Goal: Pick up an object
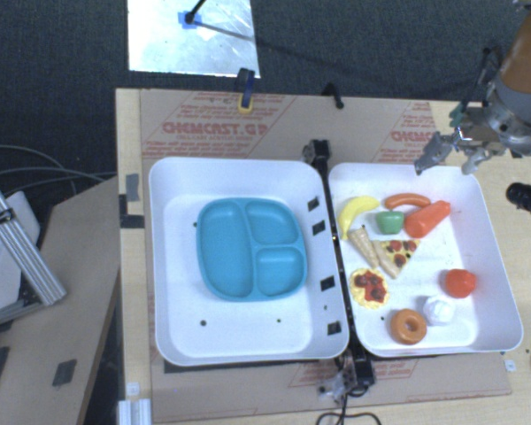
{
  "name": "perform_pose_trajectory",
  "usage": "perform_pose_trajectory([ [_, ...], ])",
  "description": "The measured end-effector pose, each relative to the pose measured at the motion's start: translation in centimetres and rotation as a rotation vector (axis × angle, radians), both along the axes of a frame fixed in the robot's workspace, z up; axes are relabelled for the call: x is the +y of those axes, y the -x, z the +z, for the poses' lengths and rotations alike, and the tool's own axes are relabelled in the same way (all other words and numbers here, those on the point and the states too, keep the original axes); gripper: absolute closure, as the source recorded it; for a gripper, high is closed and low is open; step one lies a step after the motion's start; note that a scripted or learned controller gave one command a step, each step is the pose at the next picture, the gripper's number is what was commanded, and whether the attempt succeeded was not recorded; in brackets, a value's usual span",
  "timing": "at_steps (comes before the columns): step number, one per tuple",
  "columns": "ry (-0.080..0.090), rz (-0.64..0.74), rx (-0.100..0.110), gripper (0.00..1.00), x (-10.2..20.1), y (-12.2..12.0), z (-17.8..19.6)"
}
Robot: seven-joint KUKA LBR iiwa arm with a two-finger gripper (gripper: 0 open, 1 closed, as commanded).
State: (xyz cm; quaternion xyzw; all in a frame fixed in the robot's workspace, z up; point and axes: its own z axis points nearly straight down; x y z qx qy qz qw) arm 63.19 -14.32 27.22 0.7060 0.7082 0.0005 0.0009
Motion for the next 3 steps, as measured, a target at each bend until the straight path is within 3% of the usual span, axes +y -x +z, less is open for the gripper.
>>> perform_pose_trajectory([
  [1, -0.004, -0.002, 0.013, 0.00, 3.0, 4.0, -11.4],
  [2, -0.001, 0.007, -0.003, 0.00, 8.9, 1.0, -8.6],
  [3, -0.002, 0.006, -0.003, 0.00, 13.9, -1.8, -8.7],
])
